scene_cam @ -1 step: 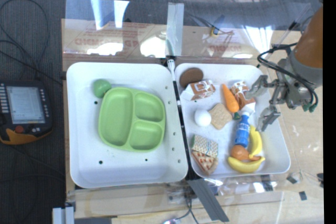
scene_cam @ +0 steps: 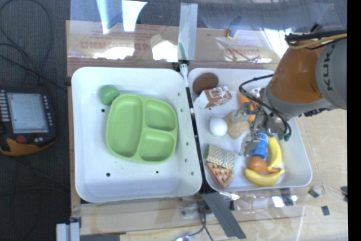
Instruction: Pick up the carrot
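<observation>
Desk (scene_cam: 51, 31): carries 2 shallow white bins side by side.
Left bin (scene_cam: 90, 178): holds a green divided plate (scene_cam: 142, 127) with 3 compartments; a green ball (scene_cam: 109, 93) lies just beside the plate's far left corner.
Right bin (scene_cam: 299, 169): crowded with play food.
Carrot (scene_cam: 245, 100): an orange piece near the bin's far side, partly hidden behind the arm and its cable; identity not certain.
Arm (scene_cam: 302, 79): grey with an orange band, reaching over the right bin from the right.
Tool (scene_cam: 255, 134): low over the middle of the right bin, just above a blue item (scene_cam: 260, 148); cannot tell whether it is open or closed.
Banana (scene_cam: 269, 171): near front right corner, curled around an orange fruit (scene_cam: 256, 163).
White egg (scene_cam: 218, 127): centre left.
Brown round item (scene_cam: 205, 82): far left corner.
Waffle-patterned wedge (scene_cam: 219, 163): near left.
Pendant (scene_cam: 25, 118): on the floor, well left of the desk.
</observation>
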`<act>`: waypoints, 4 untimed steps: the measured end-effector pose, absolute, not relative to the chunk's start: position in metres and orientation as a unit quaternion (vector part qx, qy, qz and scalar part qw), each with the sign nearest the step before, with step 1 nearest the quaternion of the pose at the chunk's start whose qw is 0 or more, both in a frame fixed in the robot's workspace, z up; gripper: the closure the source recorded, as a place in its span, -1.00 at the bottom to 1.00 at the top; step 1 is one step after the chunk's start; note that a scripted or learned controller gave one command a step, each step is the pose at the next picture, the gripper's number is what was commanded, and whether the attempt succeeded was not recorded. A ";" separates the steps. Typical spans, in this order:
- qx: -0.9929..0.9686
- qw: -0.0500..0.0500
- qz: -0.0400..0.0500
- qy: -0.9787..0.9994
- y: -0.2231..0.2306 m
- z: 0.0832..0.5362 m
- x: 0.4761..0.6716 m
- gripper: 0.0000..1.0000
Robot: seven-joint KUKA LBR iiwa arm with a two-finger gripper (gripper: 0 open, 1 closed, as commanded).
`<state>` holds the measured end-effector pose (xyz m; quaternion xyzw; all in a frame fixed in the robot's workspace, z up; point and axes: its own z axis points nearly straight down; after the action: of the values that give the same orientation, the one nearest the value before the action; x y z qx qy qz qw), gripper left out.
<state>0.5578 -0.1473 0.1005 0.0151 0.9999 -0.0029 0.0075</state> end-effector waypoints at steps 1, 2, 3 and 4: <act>0.029 0.011 -0.002 1.000 -0.153 0.095 0.617 -1.00; 0.028 0.017 -0.005 0.999 -0.153 0.107 0.620 1.00; 0.118 0.008 -0.001 0.993 -0.121 0.257 0.613 1.00; 0.119 0.002 -0.001 0.993 -0.122 0.251 0.611 -1.00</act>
<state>0.6109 -0.1221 0.2505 0.1190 0.9929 -0.0008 0.0018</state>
